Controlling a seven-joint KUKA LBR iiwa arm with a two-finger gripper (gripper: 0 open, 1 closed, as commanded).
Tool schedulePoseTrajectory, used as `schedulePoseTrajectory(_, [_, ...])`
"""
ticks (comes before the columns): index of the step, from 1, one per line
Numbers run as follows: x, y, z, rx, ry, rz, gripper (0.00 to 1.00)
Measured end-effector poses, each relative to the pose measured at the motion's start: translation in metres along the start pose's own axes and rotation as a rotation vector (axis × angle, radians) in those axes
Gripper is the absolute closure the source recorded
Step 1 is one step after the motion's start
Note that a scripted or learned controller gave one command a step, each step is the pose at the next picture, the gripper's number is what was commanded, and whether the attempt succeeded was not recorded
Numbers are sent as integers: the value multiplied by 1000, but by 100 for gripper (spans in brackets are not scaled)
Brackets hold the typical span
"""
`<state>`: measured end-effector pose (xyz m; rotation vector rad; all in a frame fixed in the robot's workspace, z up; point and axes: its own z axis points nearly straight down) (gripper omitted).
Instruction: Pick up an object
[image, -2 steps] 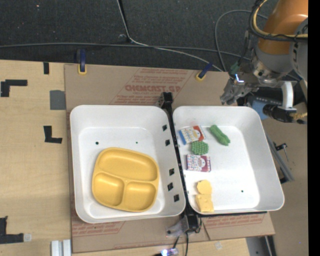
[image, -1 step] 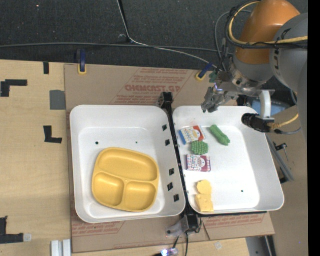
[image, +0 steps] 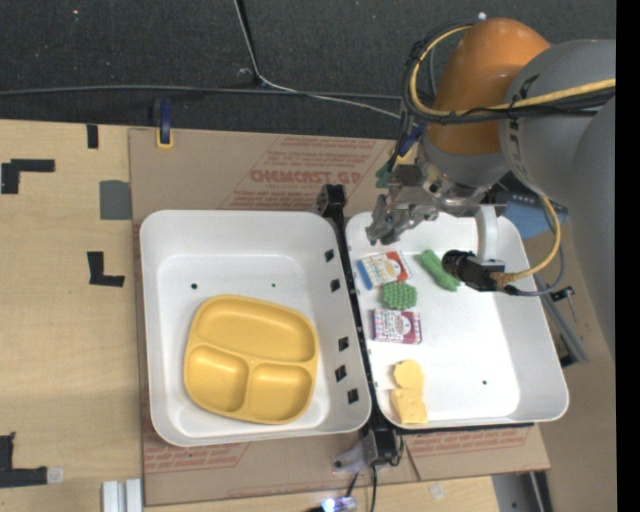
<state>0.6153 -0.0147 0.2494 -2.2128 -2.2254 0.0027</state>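
Grey gripper (image: 385, 228) hangs over the top-left corner of the right bin (image: 500, 390), tips pointing down-left; can't tell if the jaws are wide or narrow from this angle, and nothing is visibly between them. Nearest thing is a small red/white packet (image: 383, 268), just below the tips, lying flat w/ its long axis running roughly left-right, slightly tilted. Below that, a green round object (image: 399, 296), then a pink/white packet (image: 397, 325), then 2 yellow pieces (image: 407, 390) near the bin's bottom edge. A green stick-like item (image: 437, 269) lies to the right of the packet, slanted, beside a black part on the arm. Left bin (image: 160, 300) holds a yellow 3-section tray (image: 251, 358), well apart. Likely target is the red/white packet: a short drop down & slightly toward the camera would put the tips over it
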Motion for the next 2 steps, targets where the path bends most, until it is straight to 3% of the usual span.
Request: schedulePoseTrajectory(2, [107,-38,27,1,0,0,100])
